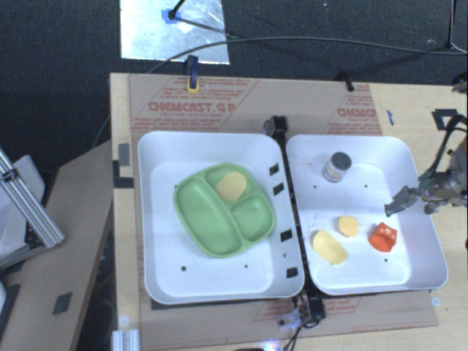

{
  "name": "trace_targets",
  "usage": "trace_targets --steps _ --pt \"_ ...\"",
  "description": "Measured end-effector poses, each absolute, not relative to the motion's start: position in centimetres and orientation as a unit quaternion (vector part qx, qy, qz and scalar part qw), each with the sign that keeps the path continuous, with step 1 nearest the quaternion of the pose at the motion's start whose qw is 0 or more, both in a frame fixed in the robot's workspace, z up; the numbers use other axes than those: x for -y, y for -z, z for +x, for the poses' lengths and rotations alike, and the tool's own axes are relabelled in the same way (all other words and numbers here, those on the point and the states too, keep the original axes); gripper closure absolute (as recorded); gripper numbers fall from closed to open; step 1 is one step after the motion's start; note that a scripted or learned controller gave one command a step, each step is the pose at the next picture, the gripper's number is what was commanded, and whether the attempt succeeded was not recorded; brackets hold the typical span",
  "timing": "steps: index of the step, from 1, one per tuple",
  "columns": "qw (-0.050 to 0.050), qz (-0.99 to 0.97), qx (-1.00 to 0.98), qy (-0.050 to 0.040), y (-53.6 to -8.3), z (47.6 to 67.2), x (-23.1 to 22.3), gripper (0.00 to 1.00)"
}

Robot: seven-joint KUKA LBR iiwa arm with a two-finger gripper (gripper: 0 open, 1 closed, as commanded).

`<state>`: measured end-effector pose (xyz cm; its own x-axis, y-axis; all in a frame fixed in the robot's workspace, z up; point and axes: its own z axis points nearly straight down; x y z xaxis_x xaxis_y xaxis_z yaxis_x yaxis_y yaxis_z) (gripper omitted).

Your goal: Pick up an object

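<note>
My gripper (398,202) is hovering over the right bin (365,276), grip state indiscernible. The red object (382,237) is lying just below it, apart. Also lying here: two yellow pieces (348,227) (329,247), one can (336,167). The left bin (168,284) is holding one green tray (212,229) with one yellow piece (232,187).

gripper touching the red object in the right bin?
Apart. The camera view shows white bin floor between the gripper and the red object.

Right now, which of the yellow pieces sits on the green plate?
The pale yellow piece in the green divided plate's top compartment, left bin. The other two yellow pieces lie loose in the right bin.
</note>
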<state>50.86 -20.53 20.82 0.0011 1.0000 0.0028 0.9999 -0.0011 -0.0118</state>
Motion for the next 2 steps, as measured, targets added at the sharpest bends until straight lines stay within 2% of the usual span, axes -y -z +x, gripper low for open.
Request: trace_targets --steps 1,2 --pt "-0.001 -0.706 0.708 0.0002 -21.5 51.2 20.4 0.00" --pt "0.001 -0.706 0.708 0.0000 -17.1 51.1 19.7 0.00"
